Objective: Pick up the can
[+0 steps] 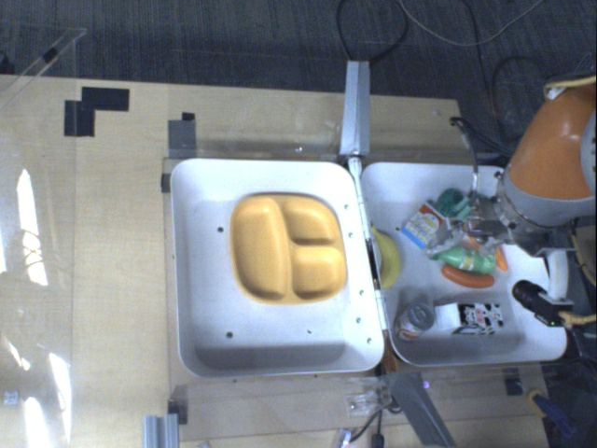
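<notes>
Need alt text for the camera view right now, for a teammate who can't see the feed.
The gripper hangs over a pile of small items in the right bin, while the can lies apart from it near that bin's front left corner, beside a small black-and-white carton. The left bin holds a yellow divided tray.

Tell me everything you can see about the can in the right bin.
The can is small, with a grey metallic top and a darker side. It appears to lie tilted, its round end facing the camera, near the front left corner of the right bin. A white carton with dark print lies just to its right; contact is unclear. The gripper is further back, over other items.
</notes>
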